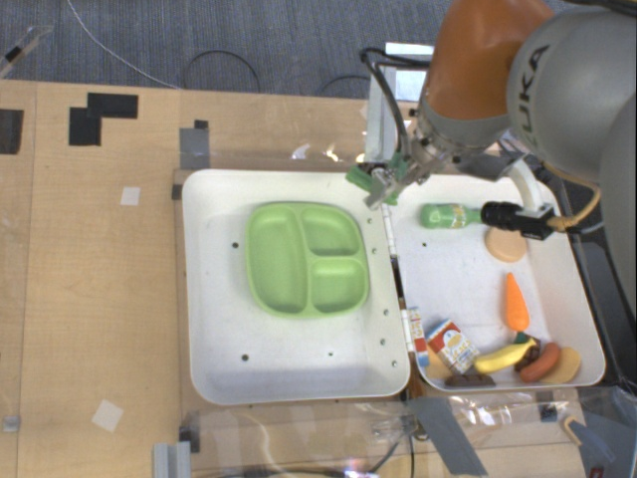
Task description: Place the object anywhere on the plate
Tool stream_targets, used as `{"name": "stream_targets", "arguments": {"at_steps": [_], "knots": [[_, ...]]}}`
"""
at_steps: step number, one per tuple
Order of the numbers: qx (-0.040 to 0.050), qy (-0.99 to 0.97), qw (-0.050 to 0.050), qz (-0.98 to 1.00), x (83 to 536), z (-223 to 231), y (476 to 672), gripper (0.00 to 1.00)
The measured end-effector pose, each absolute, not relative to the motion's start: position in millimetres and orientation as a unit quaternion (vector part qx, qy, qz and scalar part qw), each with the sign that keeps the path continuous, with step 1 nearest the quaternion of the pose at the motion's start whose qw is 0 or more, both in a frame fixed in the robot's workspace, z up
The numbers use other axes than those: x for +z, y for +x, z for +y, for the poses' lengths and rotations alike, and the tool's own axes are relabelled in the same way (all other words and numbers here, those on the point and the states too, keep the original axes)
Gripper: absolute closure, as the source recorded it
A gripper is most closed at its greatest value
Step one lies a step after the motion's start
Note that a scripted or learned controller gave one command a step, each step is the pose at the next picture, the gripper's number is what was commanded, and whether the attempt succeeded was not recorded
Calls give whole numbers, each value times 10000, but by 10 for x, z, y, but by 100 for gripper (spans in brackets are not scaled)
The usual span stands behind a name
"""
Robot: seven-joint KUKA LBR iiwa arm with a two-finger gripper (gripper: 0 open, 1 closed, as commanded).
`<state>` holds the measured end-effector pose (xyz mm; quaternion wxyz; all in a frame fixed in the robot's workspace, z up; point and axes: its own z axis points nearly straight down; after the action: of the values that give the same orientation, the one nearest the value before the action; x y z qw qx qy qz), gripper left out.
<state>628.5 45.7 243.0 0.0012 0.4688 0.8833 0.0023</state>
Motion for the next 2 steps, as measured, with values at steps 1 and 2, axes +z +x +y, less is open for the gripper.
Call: {"name": "stream_targets", "arguments": {"at_steps": [1, 2], "knots": [[11, 3705, 6, 9288, 1840, 985, 6049, 100], [29, 1760, 60, 9844, 2628, 1161, 5715, 100]]}}
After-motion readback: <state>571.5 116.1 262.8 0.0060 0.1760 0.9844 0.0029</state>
